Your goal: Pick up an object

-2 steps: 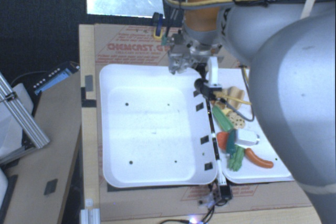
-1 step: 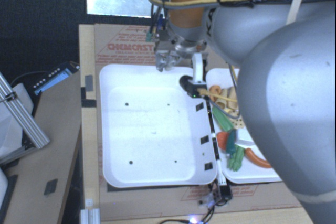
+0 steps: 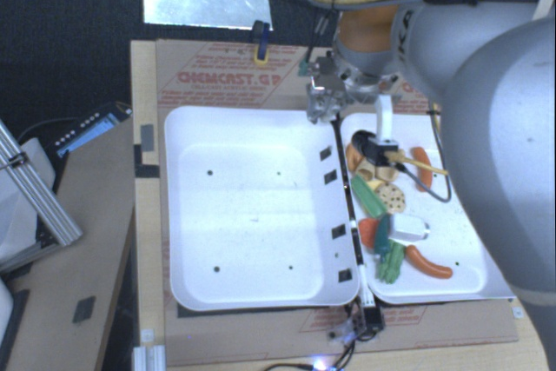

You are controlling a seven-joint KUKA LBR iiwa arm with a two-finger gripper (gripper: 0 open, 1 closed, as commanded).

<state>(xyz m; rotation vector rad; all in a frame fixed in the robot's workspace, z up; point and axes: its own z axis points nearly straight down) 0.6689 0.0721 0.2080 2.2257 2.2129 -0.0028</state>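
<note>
Orange sausage-shaped toy [image 3: 430, 262] lies at the right bin's [image 3: 469, 282] near edge, beside green and white pieces. Behind them the claw [image 3: 323, 102] hovers over the bins' far divider; whether it is open or closed cannot be told.

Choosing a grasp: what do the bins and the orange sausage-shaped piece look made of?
Left bin and right bin: apparently thin moulded plastic, smooth white, with rounded corners. Orange sausage-shaped piece: probably plastic or rubber toy food, with even colour and a slight sheen; too small to be sure.
</note>
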